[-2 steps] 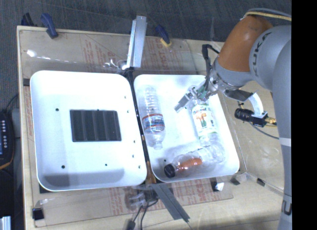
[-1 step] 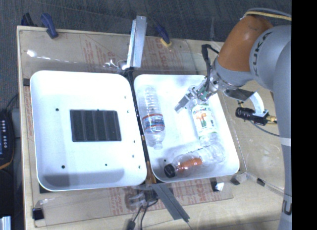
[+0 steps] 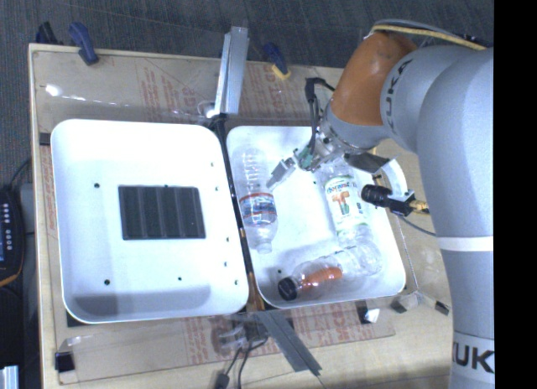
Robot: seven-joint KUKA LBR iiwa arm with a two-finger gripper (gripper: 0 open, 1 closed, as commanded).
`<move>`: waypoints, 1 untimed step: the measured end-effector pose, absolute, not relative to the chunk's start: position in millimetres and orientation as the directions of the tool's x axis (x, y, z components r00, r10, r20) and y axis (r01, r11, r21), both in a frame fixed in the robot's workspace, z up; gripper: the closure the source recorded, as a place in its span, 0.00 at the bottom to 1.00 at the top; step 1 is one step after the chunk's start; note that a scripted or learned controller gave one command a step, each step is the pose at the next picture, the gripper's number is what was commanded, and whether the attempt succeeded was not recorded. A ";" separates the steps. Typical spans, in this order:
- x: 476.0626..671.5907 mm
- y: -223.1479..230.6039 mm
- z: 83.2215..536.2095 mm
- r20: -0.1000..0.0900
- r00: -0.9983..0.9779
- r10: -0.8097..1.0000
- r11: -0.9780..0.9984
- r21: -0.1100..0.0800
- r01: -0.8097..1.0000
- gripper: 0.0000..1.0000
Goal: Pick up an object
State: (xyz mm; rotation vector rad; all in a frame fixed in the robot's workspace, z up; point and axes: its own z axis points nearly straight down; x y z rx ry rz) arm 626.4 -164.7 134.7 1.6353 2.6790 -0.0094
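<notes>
Over the right bin (image 3: 382,282), the gripper (image 3: 284,173) hangs just above a clear water bottle (image 3: 257,204). I cannot tell how its tips stand. Two more bottles (image 3: 346,203) lie nearby, maybe touching.

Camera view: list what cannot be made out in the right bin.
- Claw: too small and blurred against the white bin to judge.
- Bottle under the arm: top hidden by the wrist; label print too small.
- Clear bottle at the bin's near end: outline washed out; contents unclear.
</notes>
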 end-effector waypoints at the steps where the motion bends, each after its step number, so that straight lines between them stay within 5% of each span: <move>1: 610.9 -153.8 132.0 -0.027 -0.346 0.938 0.347 0.014 0.938 0.00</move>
